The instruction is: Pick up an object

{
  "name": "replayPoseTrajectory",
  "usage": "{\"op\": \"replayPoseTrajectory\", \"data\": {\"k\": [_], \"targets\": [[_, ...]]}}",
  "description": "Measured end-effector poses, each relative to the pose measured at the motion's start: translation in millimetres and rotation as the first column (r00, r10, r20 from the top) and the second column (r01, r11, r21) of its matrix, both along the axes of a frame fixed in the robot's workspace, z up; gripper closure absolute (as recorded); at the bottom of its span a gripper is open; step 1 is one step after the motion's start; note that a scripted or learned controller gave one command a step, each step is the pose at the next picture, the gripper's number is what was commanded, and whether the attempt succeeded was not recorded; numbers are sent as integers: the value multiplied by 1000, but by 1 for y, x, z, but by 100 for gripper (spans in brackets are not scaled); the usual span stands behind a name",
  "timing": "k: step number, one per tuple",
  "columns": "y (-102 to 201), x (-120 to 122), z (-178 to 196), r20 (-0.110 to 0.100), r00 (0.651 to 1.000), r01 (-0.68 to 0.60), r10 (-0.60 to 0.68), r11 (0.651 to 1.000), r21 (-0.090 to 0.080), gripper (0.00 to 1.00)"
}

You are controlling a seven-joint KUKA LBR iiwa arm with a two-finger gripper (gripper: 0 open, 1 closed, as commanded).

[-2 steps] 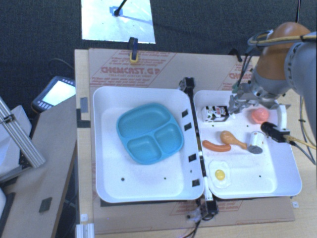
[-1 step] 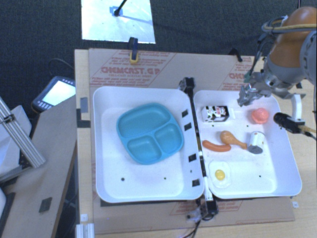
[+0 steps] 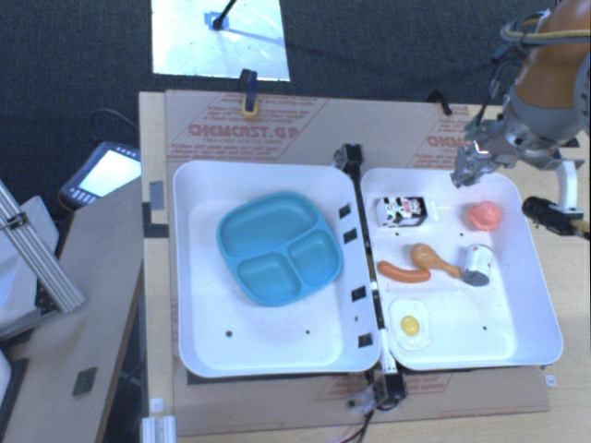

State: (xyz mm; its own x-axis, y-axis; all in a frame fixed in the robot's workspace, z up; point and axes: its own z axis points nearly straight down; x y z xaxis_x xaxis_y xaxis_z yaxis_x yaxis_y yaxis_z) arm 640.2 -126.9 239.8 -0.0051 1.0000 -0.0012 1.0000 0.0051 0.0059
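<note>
- Gripper (image 3: 468, 166): hangs over the far edge of the right bin (image 3: 536, 293), on the grey arm (image 3: 547, 81) with its orange band; whether the jaws are apart or together cannot be told, and nothing is seen between them.
- Pink object (image 3: 483, 215): small, rounded, salmon-pink; lies in the right bin's far right part, near the gripper and apart from it. No clear long axis.
- Black-and-white carton (image 3: 401, 211): lies flat at the far left of the right bin, long axis left to right.
- Sausage (image 3: 403, 270): orange, long axis roughly left to right, tilted slightly.
- Drumstick (image 3: 432, 258): tan, bulb end left, thin end pointing right toward the metal can (image 3: 476, 264).
- Fried egg (image 3: 409, 325): white with yellow yolk, near left corner.
- Blue divided plate (image 3: 279, 246): three compartments, in the left bin (image 3: 199, 275).
</note>
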Motion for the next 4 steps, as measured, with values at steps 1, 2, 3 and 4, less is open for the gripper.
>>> {"op": "replayPoseTrajectory", "data": {"k": [1, 2, 3, 4], "targets": [[47, -7, 0, -4, 1000, -4, 4, 1000, 3, 100], [100, -4, -12, -4, 1000, -5, 5, 1000, 3, 100], [154, -7, -23, -5, 1000, -5, 5, 1000, 3, 100], [206, -7, -30, -4, 1000, -5, 5, 1000, 4, 100]]}}
